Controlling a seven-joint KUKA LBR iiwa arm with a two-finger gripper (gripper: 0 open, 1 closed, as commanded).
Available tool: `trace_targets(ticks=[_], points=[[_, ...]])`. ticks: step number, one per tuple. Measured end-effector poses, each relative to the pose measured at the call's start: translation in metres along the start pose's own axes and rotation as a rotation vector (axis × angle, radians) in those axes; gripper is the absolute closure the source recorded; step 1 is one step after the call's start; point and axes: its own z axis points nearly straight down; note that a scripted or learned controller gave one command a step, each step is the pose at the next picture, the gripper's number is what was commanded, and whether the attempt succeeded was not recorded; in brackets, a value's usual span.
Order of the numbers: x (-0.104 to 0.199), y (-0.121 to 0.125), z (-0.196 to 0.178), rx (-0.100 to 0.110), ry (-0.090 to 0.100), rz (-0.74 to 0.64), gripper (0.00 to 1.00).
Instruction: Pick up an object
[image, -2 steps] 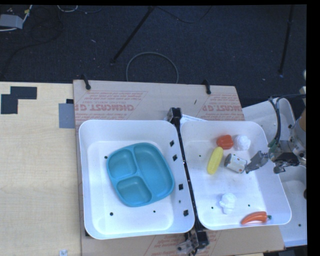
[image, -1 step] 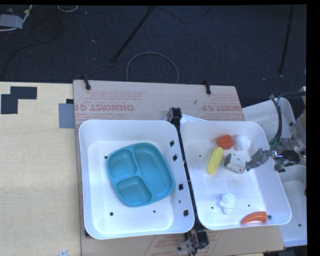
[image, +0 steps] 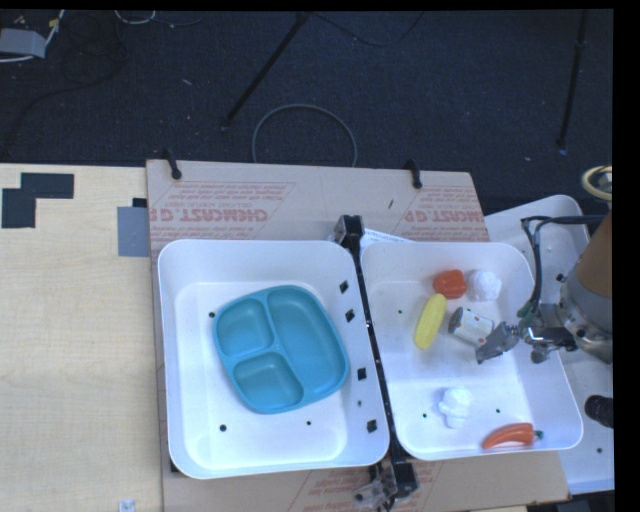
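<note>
So the pale wooden table (image: 70, 340) has a flat sheet of printed brown cardboard (image: 300, 205) on it, and on that sit two shallow white plastic bins side by side. The left white bin (image: 190, 420) has a light blue plastic plate with three compartments (image: 280, 347) sitting in the middle of it, turned at a bit of an angle. The right white bin (image: 560, 420) is where all the small stuff is. The grey arm (image: 590, 300) comes in from the right edge, and its gripper (image: 497, 343) is low over the right half of that bin. Honestly I can't tell how the gripper stands from here, it's just a dark cluster.

Small stuff: a yellow corn-cob-shaped toy (image: 430, 321) lying tilted near the middle of the bin, a small white and grey block (image: 470, 324) between the corn and the gripper, a round orange-red toy (image: 450, 283) above the corn, a white lumpy ball (image: 485, 285) just beside it, an orange curved sausage-shaped toy (image: 508, 436) near the front right corner, and a small white figure-like lump (image: 455, 404) left of that.
</note>
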Motion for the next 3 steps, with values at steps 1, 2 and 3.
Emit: trace_targets(ticks=[1, 2, 3], points=[[0.0, -0.004, 0.064, -0.001, 0.001, 0.0, 0.0], [0.001, -0.003, 0.113, -0.008, -0.002, 0.0, 0.0], [0.0, -0.002, 0.101, -0.008, -0.001, 0.006, 1.0]])
